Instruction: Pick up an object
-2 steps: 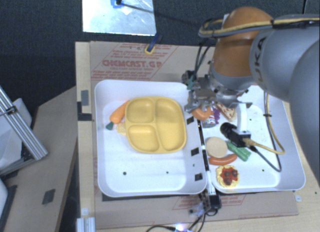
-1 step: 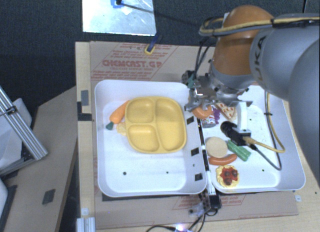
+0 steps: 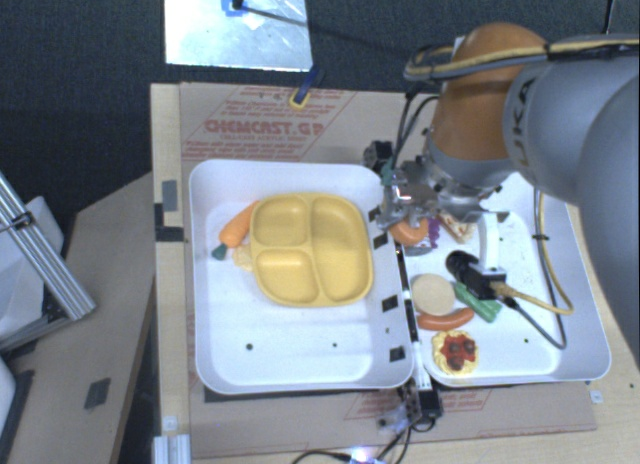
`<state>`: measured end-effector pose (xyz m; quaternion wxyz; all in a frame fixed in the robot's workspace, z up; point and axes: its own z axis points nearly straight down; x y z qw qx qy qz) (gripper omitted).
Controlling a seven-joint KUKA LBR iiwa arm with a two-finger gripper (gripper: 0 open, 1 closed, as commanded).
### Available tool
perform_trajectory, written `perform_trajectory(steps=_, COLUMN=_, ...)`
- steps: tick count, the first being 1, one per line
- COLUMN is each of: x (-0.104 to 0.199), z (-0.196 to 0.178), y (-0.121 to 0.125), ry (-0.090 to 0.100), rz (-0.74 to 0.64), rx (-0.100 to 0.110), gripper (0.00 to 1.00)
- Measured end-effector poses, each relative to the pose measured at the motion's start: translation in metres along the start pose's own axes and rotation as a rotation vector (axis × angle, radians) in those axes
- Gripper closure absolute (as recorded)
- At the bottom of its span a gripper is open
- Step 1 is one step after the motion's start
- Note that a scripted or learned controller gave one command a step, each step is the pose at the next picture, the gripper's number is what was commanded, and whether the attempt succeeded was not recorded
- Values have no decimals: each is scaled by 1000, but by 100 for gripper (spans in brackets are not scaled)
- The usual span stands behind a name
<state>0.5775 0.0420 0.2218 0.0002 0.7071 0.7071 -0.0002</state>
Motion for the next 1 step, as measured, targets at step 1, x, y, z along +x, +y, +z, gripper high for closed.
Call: perform_trajectory(steps=1, x=10, z=7, y=4, ry=0, rz=-4, rx=0, gripper=100)
